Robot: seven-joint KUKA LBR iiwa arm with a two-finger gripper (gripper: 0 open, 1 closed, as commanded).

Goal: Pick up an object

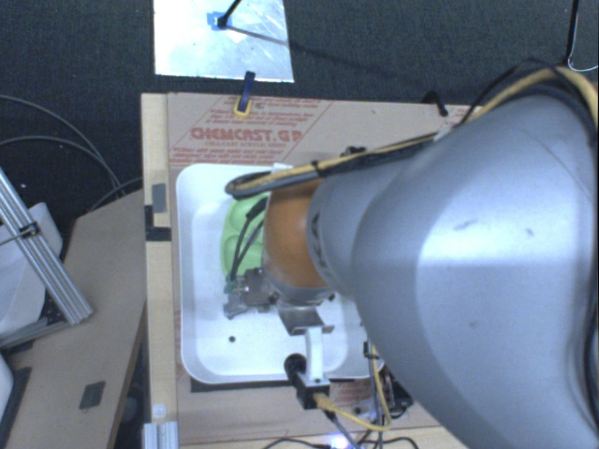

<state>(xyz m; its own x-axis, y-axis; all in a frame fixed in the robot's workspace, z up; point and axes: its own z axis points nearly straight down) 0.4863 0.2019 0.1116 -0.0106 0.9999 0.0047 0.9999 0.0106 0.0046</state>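
Observation:
A light green object [240, 224] lies in the left white bin [201, 279], in its far half. My arm's orange band [285, 241] and grey wrist hang right over the bin and cover the green object's right side. The gripper [249, 296] reaches down just below the green object's near edge, with its metal body close above the bin floor. The wrist hides whatever lies under it. A tiny dark speck [232, 338] sits on the bin floor near the front.
The bin rests on a brown cardboard sheet [253, 129] on the bench. The large grey arm [468, 251] covers the right side, including the other bin. Cables [356, 419] trail by the bin's front edge. An aluminium frame [42, 260] stands at the left.

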